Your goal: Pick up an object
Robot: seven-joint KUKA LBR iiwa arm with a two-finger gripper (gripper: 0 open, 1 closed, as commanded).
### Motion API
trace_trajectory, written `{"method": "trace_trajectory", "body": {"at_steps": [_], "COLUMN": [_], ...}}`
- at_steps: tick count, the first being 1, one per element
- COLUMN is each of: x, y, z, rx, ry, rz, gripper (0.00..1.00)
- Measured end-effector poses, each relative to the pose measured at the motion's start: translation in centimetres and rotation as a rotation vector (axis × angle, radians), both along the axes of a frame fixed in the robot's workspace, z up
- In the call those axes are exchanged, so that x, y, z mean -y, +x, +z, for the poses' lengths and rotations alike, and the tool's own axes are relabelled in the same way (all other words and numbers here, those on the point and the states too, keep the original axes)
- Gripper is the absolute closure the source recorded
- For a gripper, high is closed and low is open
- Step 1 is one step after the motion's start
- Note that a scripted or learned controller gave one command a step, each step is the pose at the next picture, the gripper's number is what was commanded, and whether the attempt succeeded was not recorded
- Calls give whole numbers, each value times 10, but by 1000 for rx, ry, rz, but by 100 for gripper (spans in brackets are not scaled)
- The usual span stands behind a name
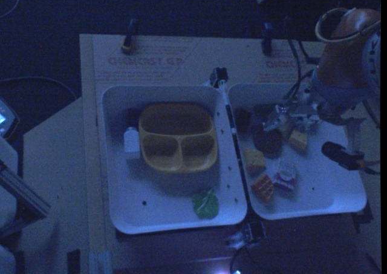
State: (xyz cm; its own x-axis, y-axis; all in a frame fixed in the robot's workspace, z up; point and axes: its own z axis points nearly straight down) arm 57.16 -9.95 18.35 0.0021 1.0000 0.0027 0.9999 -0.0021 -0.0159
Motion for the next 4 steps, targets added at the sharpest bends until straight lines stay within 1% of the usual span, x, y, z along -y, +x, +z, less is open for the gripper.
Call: {"method": "trace_trajectory", "body": {"at_steps": [1,2,3,4], "x": [0,-1,-3,-3], "y": [3,1,3,3], "z": [7,-35,-98,-99], "rx": [14,9,9,11], "ry": [-2,-1,0,-1], "rz": [2,1,2,1], "gripper": [0,0,0,0]}}
